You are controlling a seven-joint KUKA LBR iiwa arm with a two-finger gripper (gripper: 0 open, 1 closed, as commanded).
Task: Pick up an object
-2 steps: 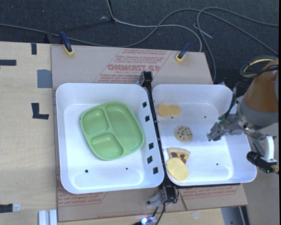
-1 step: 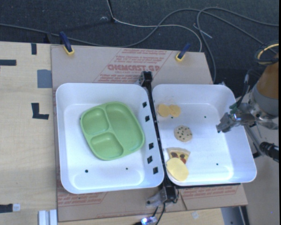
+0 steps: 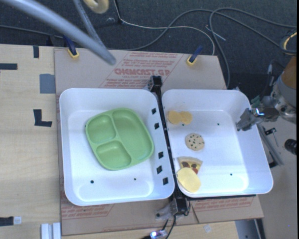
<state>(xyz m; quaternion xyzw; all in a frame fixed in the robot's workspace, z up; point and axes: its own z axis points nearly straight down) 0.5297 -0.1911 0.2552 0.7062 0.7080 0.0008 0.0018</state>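
Gripper (image 3: 246, 118) is hovering at the right rim of the right bin (image 3: 249, 168), near its upper right corner, and the view is not showing whether it is spread or closed; nothing is visibly sitting in it. Above it, part of the arm (image 3: 289, 91) is reaching in from the right edge, with a trace of orange showing near the top.

Four small food-like objects are lying along the left side of the right bin, all well apart from the gripper. A pale yellow piece (image 3: 180, 117) is resting near the upper left corner. Below it, a round speckled cookie (image 3: 195, 142) is sitting alone on the bin floor. Lower still, a wedge resembling a pizza slice (image 3: 190, 163) is lying with a yellow disc (image 3: 189, 180) touching or overlapping its lower edge.

Left bin (image 3: 77, 183) is standing side by side with the right one, the two meeting along a dark central divider (image 3: 163, 143). A green compartment tray (image 3: 119, 138) with three sections is lying tilted inside the left bin.

Both bins are resting on a cardboard sheet (image 3: 139, 66) with red print, which is lying on the wooden bench (image 3: 20, 148). Cables (image 3: 199, 21) are trailing over the dark surface beyond.
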